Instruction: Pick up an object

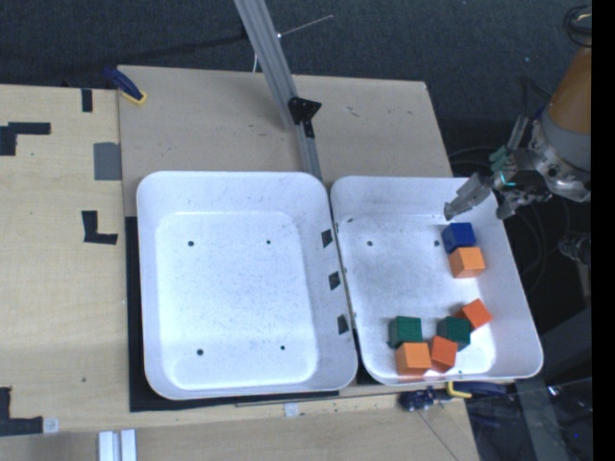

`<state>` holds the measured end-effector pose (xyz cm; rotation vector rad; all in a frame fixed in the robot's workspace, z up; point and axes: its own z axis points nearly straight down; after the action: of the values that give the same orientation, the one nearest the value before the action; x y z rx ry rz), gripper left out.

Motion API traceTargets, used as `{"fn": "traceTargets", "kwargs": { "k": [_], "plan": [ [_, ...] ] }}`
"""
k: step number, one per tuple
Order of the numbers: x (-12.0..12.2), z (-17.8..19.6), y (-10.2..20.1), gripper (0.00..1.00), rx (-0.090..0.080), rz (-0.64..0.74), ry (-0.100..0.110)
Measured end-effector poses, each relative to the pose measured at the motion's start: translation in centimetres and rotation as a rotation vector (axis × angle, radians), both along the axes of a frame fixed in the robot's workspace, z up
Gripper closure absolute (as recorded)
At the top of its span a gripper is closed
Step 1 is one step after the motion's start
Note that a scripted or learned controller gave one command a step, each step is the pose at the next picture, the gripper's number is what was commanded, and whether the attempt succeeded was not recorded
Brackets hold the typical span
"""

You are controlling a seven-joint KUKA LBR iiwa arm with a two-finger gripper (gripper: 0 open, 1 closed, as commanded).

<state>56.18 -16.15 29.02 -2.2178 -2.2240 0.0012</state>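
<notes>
Several small cubes lie in the right bin (384,257). A blue cube (459,235) touches an orange cube (467,261) by the right wall. Near the front sit two green cubes (405,329) (454,330), an orange cube (414,356) and two red-orange cubes (443,351) (476,312). My gripper (478,207) hangs over the bin's far right corner, just above and behind the blue cube. Its fingers (464,200) stand apart, open, with nothing between them.
The left bin (231,277) lies beside the right one. A slanted metal rail (274,56) runs down to the gap between the bins. The bench's right edge and dark cables lie beneath the arm (567,113).
</notes>
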Motion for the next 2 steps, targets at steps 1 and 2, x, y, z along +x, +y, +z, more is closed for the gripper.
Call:
{"fn": "traceTargets", "kwargs": {
  "k": [1,2],
  "plan": [
    [0.0,0.0,0.0,0.0,0.0,0.0,0.0],
    [0.4,-4.4,0.2,0.0,0.0,-0.001,0.005]
  ]
}}
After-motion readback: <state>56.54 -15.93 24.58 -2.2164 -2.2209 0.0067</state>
